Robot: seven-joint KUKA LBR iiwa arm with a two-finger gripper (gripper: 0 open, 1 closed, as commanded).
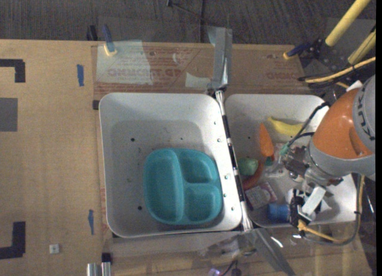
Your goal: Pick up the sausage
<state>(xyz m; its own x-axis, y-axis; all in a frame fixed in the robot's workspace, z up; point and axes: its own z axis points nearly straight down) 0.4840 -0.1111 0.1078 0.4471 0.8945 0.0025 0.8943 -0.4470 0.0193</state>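
The sausage (253, 179), a short reddish-brown piece, lies in the right bin (239, 111) against its left wall, just below a green round item (249, 165). My gripper (295, 166) hangs over the middle of the right bin, to the right of the sausage and apart from it. The grey wrist and orange band (337, 132) cover most of it from above. I see nothing held in it.
The right bin also holds a yellow banana (284, 127), an orange carrot (266, 140), a small flat packet (261, 195) and a blue block (277, 211). A teal divided plate (182, 185) sits in the left bin (119, 149).
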